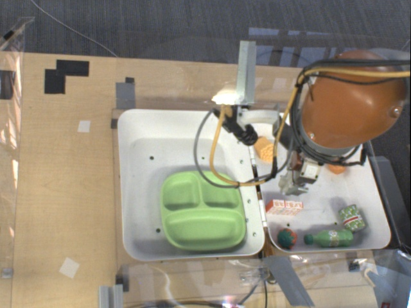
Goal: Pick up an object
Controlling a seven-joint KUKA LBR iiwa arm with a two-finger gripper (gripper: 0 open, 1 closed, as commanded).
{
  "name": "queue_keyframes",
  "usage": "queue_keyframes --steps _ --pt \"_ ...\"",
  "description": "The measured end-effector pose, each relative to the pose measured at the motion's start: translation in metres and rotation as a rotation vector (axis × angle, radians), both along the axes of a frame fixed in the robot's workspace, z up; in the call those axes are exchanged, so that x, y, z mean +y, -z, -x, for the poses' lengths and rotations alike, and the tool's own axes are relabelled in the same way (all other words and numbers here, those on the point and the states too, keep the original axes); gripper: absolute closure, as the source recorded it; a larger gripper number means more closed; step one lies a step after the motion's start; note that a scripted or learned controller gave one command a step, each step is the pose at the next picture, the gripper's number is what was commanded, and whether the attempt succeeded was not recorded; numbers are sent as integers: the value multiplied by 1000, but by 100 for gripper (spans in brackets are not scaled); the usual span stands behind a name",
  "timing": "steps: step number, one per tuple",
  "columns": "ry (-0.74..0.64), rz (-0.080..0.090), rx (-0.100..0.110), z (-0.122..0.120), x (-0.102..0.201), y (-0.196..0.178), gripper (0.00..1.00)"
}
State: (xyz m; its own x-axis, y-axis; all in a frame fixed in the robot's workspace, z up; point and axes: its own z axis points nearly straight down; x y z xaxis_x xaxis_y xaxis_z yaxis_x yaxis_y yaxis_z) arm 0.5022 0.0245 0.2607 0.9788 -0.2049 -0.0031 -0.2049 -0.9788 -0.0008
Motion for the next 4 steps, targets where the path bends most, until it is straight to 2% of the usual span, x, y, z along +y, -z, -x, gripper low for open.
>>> queue_keyframes --steps 1,2,3,4 --pt "232 -1 -1 5 48 34 100" --pt "-7 -1 -4 2 70 37 100" --pt "14 1 -3 9 20 58 100" --pt "310 -3 -4 -8 86 45 100"
